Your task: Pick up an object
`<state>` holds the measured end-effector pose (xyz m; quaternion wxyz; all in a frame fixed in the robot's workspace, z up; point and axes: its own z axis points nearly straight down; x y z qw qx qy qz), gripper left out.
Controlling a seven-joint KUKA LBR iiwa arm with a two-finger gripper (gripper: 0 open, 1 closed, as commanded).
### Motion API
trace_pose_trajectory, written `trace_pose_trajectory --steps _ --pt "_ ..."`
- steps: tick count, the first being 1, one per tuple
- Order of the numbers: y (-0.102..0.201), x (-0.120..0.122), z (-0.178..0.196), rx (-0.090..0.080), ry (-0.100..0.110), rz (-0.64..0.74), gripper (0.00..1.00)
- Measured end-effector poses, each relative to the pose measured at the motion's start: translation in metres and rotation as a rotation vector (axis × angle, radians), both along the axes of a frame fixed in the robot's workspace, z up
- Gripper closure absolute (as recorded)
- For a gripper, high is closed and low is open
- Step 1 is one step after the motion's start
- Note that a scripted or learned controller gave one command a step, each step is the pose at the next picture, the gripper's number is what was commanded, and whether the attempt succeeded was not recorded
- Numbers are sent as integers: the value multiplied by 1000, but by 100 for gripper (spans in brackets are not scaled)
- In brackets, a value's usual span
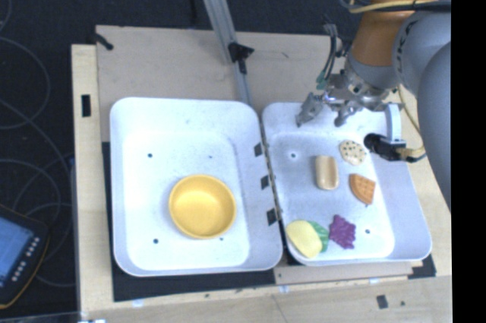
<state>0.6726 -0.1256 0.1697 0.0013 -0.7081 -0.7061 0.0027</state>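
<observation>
My gripper (325, 115) hangs over the far rim of the right bin (402, 226), its two grey fingers spread apart with nothing between them. Below it in that bin lie a tan bread-like block (326, 172), a speckled cookie (351, 152), an orange waffle-like wedge (363, 188), a purple grape bunch (342, 231) and a yellow-green piece (305, 238) at the near left corner. The cookie is the closest to the gripper, a little nearer the camera and to its right.
The left bin (137, 139) holds a yellow bowl (201, 205) near its front. A grey metal strut (216, 10) slants down toward the gap between the bins. The arm's orange-banded wrist (387, 17) rises at the upper right.
</observation>
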Motion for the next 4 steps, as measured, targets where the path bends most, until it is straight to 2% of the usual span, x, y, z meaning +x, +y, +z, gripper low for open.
trace_pose_trajectory --steps 1,2,3,4 --pt "-11 3 -48 -1 -2 0 0" --pt "-11 4 -33 -1 -9 0 100" --pt "-13 5 32 1 -14 -1 100" --pt "-14 6 56 1 -10 1 100"
